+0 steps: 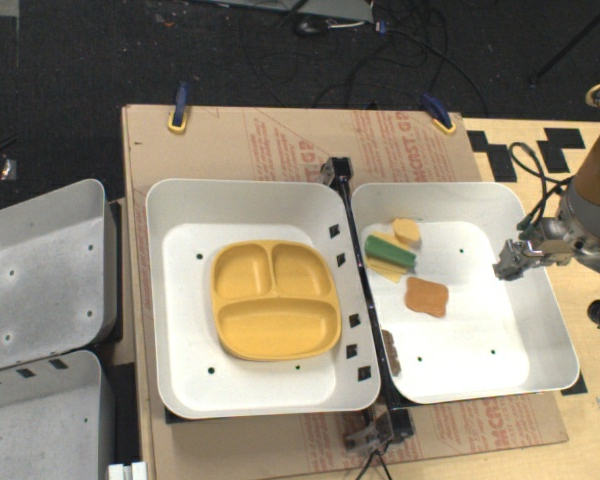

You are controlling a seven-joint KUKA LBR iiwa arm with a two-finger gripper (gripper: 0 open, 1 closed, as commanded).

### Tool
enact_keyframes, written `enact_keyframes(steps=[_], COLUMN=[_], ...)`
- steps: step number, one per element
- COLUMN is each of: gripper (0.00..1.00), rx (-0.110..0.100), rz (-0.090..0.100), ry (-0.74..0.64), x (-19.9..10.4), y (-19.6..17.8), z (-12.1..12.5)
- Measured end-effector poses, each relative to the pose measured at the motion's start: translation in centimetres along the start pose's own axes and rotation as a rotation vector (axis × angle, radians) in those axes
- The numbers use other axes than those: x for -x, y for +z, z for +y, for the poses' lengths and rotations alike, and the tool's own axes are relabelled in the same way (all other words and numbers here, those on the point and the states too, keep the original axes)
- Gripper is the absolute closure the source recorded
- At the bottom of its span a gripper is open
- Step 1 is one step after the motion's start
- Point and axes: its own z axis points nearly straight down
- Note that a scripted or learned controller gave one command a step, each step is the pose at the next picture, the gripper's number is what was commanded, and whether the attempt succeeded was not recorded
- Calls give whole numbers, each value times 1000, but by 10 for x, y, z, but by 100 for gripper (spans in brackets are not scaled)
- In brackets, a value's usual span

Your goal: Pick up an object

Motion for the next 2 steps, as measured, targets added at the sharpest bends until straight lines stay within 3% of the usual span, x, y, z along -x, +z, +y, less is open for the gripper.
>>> enact_keyframes(steps=[1, 2], gripper=[100, 100], rx=[1, -3], rz=[0, 1], ry=[-1, 0], x=[-3, -3], y=[-63, -67], z=[2, 3])
